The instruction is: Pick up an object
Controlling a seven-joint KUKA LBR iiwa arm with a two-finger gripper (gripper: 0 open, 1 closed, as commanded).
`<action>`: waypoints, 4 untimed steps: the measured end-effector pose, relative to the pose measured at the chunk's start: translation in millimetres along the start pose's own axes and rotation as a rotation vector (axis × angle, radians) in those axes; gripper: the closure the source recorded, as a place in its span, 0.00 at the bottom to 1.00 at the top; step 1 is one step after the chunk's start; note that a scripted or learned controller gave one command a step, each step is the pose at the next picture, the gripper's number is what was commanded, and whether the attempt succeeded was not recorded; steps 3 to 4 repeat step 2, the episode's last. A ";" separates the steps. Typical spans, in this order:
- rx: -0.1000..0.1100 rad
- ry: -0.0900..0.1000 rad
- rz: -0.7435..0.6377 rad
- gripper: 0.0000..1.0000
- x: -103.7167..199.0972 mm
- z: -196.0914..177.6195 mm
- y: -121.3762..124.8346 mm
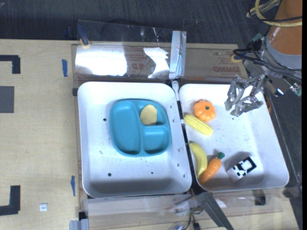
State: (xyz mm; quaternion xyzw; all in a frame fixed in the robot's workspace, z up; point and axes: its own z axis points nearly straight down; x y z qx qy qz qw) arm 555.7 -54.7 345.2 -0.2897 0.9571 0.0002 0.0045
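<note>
There are two white bins: the left bin [91,143] and the right bin [268,147]. In the left bin is one blue divided plate [129,128], and it carries one yellow lemon-like fruit [148,114]. In the right bin there are five things: one small orange pumpkin [205,110], one ear of corn [198,125], one banana [198,157], one carrot [211,168] and one white cube with black marks [242,167].

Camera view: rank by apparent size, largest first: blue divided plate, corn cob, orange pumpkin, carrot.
1. Blue divided plastic plate, by far the largest.
2. Orange carrot with green top and yellow corn cob: look alike in length, too close to rank.
3. Small orange pumpkin, smallest.
</note>
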 end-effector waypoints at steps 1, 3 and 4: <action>-0.002 0.004 -0.352 1.00 71.6 -4.5 -55.5; -0.005 0.004 -0.561 1.00 34.9 -8.6 -0.9; -0.005 0.004 -0.561 1.00 34.9 -8.6 -0.9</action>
